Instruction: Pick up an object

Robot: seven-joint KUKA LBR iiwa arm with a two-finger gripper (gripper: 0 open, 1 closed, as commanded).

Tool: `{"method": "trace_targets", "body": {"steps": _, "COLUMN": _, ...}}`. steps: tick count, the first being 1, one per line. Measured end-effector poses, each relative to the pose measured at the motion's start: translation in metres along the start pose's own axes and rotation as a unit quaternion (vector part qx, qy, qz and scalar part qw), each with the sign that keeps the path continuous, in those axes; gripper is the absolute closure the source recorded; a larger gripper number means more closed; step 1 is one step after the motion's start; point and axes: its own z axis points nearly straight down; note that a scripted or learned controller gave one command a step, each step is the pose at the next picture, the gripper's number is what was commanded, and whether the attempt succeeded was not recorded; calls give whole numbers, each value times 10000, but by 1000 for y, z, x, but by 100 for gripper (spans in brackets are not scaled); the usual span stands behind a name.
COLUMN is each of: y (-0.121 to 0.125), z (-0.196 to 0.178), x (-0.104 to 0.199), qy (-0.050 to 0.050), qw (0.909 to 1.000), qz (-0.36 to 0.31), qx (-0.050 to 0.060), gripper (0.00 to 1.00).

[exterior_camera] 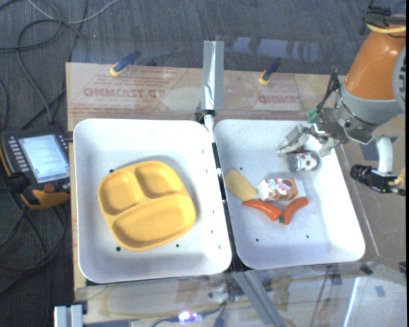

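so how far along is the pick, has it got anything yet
Done so far: the arm has reached into the right bin, with the gripper low at its back edge, over a small can-like item. In hand: nothing visibly held; whether it grips the item can't be told. Left: grasp and lift. The carrot, the packet and the yellow tray lie untouched.

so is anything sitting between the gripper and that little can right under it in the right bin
Nothing visible does. The gripper hangs directly above the small round white-and-brown can near the back of the right white bin. The orange carrots, red-and-white packet and pale yellow piece lie nearer the front, apart from it.
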Motion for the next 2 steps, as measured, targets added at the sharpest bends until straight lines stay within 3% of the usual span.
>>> {"method": "trace_targets", "body": {"steps": 1, "y": 41, "z": 87, "x": -64, "qy": -16, "qw": 9964, "qz": -846, "qx": -1, "gripper": 0}}
{"method": "trace_targets", "body": {"steps": 2, "y": 55, "z": 140, "x": -67, "qy": 24, "qw": 9926, "qz": -1218, "qx": -37, "gripper": 0}}
